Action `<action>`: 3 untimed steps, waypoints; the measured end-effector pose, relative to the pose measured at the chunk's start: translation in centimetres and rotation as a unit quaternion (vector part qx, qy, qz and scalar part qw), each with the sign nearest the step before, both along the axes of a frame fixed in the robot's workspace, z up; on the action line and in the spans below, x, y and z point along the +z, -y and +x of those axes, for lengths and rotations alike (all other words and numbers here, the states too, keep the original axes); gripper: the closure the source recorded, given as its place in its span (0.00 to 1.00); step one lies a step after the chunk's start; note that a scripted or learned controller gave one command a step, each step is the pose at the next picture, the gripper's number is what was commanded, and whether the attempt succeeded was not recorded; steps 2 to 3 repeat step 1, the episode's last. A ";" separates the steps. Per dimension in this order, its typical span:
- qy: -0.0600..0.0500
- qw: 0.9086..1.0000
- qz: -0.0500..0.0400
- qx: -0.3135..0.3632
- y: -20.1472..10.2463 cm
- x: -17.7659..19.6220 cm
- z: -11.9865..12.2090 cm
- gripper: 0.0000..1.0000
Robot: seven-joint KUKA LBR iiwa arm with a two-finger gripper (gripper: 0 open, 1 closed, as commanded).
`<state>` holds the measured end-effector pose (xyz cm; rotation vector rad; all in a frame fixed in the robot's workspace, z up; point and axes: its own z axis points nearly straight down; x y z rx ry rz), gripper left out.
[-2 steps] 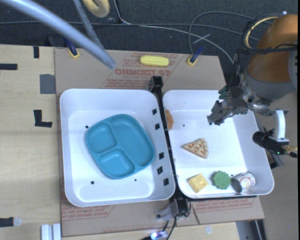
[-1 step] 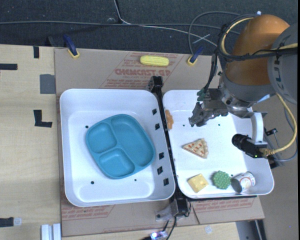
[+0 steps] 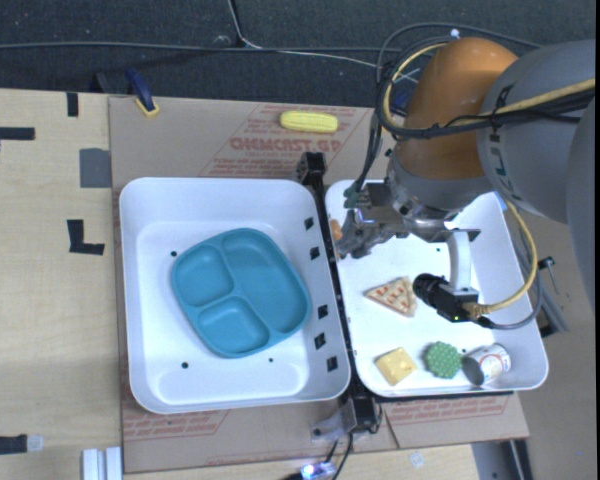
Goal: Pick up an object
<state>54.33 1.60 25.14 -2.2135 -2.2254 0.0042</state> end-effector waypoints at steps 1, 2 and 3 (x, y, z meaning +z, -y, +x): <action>0.001 1.000 0.000 0.001 -5.7 0.1 0.1 1.00; 0.001 1.000 0.000 0.001 -5.7 0.1 0.1 1.00; 0.001 1.000 0.000 0.001 -5.7 0.1 0.1 1.00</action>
